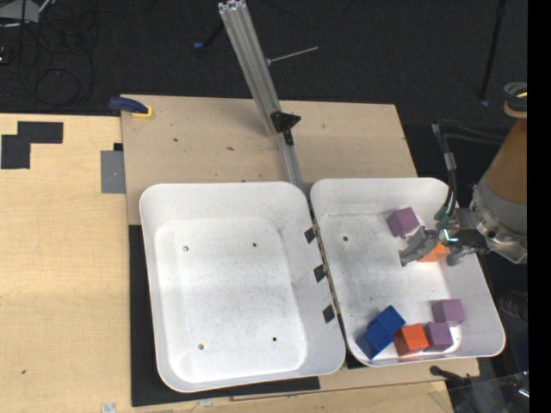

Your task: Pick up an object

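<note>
Where the right bin (362, 355) curves round at its near rim, a cluster of small blocks sits close together: a blue block (380, 331) lying at a slant, an orange block (412, 339) just beside it, and two purple blocks (444, 323), one resting at the orange block's side and the other a little farther back, touching or nearly so. All have matte, foam-like faces and plain cube or brick shapes. Farther up the same bin, toward its right edge, the pincer (422, 248) hangs low over the white floor, reaching in from the arm (508, 192) at the table's right side. A bit of orange (436, 250) shows right against its grey fingers, but from where I stand I cannot make out whether the fingers are spread or closed, or whether that orange piece is actually between them. Just beyond the pincer lies another purple block (402, 222), a tilted cube, near it but apart. The left bin (228, 291) sits alongside, its white floor speckled with faint grey marks and a few dark dots. Three small black clips (318, 272) line the seam between the bins. Behind both, across the wooden table (207, 140), a slanted aluminium rail (251, 63) rises toward the far edge, and a small blue and yellow clamp (131, 107) lies at the far left corner.
</note>
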{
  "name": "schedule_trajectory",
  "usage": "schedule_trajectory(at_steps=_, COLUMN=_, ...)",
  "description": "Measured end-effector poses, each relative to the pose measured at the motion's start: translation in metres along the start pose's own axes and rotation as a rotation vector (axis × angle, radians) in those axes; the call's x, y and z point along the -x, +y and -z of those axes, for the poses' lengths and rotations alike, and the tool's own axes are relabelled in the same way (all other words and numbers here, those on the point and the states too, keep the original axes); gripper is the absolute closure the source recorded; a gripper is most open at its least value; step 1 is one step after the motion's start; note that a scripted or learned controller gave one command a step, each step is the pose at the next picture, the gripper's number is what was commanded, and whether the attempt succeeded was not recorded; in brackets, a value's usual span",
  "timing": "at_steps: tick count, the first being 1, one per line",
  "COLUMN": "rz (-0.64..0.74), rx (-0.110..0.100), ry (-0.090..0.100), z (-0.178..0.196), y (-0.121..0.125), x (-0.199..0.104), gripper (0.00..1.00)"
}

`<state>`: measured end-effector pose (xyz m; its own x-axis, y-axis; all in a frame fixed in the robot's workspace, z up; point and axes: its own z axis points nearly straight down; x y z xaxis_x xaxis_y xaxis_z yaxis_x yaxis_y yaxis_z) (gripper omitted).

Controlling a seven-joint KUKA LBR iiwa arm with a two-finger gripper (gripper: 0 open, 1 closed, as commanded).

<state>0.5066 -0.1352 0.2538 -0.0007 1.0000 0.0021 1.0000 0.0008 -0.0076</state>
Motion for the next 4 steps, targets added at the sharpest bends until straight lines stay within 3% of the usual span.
schedule_trajectory(at_steps=1, rz=-0.004, rx=0.005, ry=-0.001, z=0.002, y=0.001, x=0.001, gripper=0.00)
schedule_trajectory(at_steps=3, rz=-0.001, rx=-0.003, ry=0.001, z=-0.114, y=-0.011, x=-0.008, gripper=0.00)
schedule_trajectory(at_steps=4, rz=-0.003, rx=0.006, ry=0.000, z=-0.163, y=-0.010, x=-0.008, gripper=0.00)
